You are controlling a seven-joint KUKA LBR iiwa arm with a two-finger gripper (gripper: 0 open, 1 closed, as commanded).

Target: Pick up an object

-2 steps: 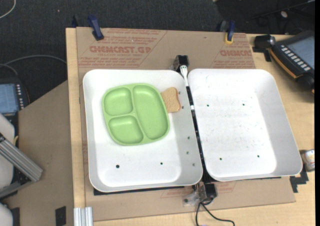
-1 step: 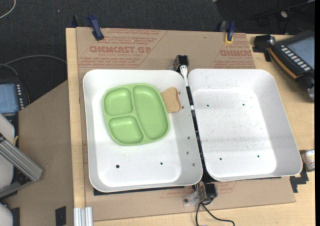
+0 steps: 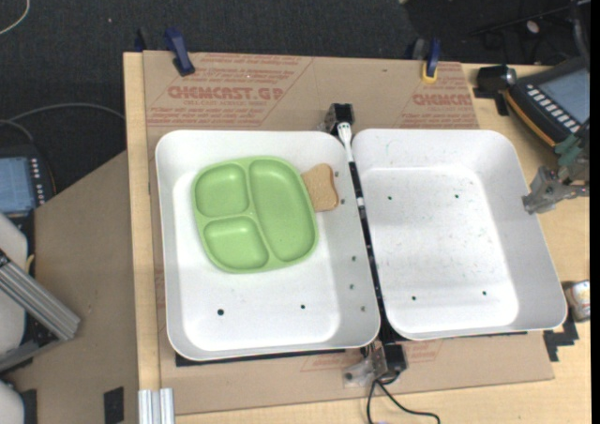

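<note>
A green divided plate [image 3: 255, 215] lies in the left white bin [image 3: 187, 319], toward its back half. A small tan flat piece [image 3: 322, 187], like a slice of bread, rests against the plate's right rim near the bin's right wall. My gripper [image 3: 547, 191] hangs at the far right, just outside the right wall of the right bin [image 3: 450, 253]. It is well away from both objects, and nothing shows in its grasp. The arm above it is cut off by the frame edge.
The two bins meet along a black seam [image 3: 361, 225] in the middle. Both stand on a brown board [image 3: 234, 84] clamped at the back by a blue clamp [image 3: 177, 49] and a yellow-tipped one [image 3: 430, 60]. A dark device [image 3: 548, 103] sits at the back right.
</note>
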